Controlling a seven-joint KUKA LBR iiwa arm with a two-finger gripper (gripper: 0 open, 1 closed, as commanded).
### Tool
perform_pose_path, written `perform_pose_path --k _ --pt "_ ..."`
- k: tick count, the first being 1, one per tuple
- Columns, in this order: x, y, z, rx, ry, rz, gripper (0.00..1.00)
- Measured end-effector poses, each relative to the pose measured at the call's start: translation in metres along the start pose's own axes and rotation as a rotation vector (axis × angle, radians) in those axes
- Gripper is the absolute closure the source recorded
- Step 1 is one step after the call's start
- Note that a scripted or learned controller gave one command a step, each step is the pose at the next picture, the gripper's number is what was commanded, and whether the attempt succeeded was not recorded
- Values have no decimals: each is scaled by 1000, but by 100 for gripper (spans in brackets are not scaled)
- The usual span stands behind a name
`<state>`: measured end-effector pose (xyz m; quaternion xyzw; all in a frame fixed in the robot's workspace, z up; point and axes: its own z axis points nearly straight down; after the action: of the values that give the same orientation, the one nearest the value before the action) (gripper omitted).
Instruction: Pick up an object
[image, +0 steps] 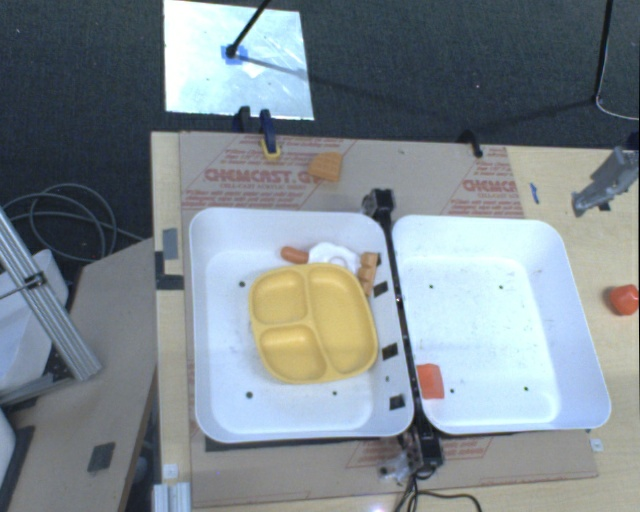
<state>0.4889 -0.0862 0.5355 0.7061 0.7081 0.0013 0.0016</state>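
Gripper (603, 188) sat at the bench's right edge, outside the right bin (560, 262); jaw state unreadable. Orange block (429, 380) lay in that bin's near-left corner, floor otherwise open. Yellow tray (311, 323) crowded the left bin (215, 330).

One camera hangs above the table (570, 165) and looks down at a slant — not straight overhead. It stands far enough back to take in both white bins whole: the left bin (215, 330) sits near the middle of the frame, the right bin (560, 330) toward the right side. Beyond the table's far edge the dark floor (420, 50) fills the top of the frame, so the view faces away from the near edge. A grey part of the arm (605, 185) enters at the upper right.
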Motion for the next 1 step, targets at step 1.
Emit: perform_pose_path --k 1 --pt "0 0 0 0 0 0 0"
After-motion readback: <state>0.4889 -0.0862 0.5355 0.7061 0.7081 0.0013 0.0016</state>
